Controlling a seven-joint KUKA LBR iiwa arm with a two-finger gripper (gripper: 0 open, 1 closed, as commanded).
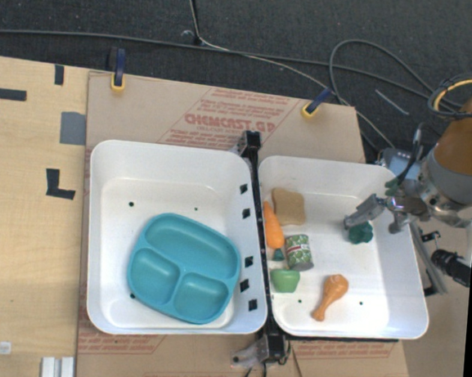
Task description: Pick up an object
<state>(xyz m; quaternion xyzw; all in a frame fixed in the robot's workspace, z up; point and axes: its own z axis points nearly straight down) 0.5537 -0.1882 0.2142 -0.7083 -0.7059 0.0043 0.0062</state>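
Gripper (373, 216) over right white bin (415, 277), fingers spread open, small dark-green plastic piece (360, 233) directly beneath, ungrasped.

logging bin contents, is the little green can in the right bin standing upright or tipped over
Tipped over. The green can lies on its side on the right bin floor, its patterned wall facing the camera, beside the carrot.

Even overhead light, slightly soft focus
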